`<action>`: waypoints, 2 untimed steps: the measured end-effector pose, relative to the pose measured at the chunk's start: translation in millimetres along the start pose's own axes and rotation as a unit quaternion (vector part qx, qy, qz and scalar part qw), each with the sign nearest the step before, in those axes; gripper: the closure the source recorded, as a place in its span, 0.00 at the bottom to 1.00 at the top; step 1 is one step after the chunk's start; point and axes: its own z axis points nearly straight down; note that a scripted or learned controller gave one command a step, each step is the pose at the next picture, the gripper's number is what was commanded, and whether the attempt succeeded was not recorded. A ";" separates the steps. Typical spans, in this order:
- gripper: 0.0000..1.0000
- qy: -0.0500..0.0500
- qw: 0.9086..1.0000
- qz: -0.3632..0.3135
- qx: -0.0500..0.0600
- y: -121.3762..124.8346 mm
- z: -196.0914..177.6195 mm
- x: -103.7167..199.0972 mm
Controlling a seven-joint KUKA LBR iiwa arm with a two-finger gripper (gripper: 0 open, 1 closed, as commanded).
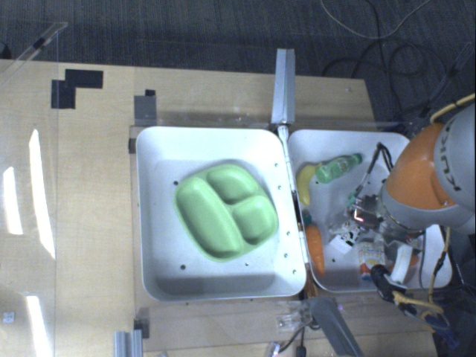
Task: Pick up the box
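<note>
Left bin [149, 199]: green tray [225, 211]. Right bin [338, 137]: bottle [337, 167], gripper [355, 218].

Arm [428, 177] covers right bin [335, 141]; box indiscernible.

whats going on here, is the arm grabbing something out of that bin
The grey and orange arm reaches in from the right and is down in the right bin, among a cluttered pile. Beside it lie a green bottle, a yellow item and an orange item. Its gripper sits low over the clutter, but what it holds, if anything, can't be made out. The left bin holds a green divided tray, untouched.
</note>
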 end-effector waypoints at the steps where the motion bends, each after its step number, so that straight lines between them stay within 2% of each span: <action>1: 0.00 0.014 1.000 -0.026 -0.005 21.5 10.4 -37.2; 2: 0.00 0.015 0.993 -0.119 -0.007 28.7 11.9 -51.7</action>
